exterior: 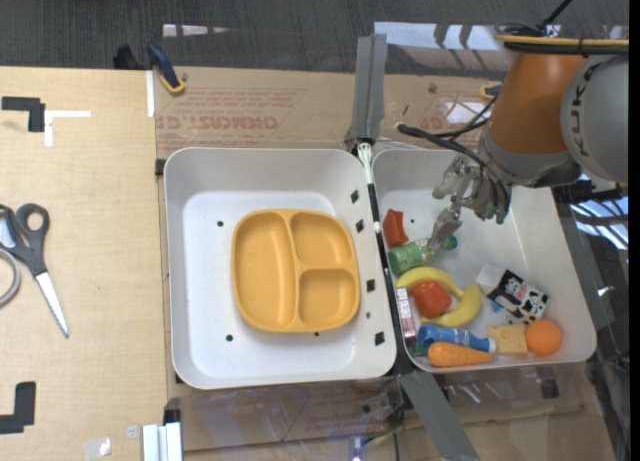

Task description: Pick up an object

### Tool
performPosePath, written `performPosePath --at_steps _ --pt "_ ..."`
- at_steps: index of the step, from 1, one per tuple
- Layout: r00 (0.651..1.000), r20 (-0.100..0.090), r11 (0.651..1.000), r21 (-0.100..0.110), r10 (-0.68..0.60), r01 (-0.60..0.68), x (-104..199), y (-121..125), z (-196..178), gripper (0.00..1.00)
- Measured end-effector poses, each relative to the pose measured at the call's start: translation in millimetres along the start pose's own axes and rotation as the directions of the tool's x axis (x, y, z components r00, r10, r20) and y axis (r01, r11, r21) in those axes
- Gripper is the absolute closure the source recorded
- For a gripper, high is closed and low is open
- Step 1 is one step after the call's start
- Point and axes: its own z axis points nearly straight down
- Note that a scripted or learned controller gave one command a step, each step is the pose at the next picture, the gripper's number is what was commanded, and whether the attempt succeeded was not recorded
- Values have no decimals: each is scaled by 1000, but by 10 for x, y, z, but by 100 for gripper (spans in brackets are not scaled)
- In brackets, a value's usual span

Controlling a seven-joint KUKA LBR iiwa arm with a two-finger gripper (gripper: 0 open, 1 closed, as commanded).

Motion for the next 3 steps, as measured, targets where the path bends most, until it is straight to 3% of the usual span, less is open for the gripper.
performPosePath --at_steps 1,2,3 --pt "998 -26 998 5 57 -57 657 -202 226 0" --pt "993 -15 993 4 120 -120 1129 -517 184 0" --pt "993 -15 993 5 117 -117 1120 -510 107 100"
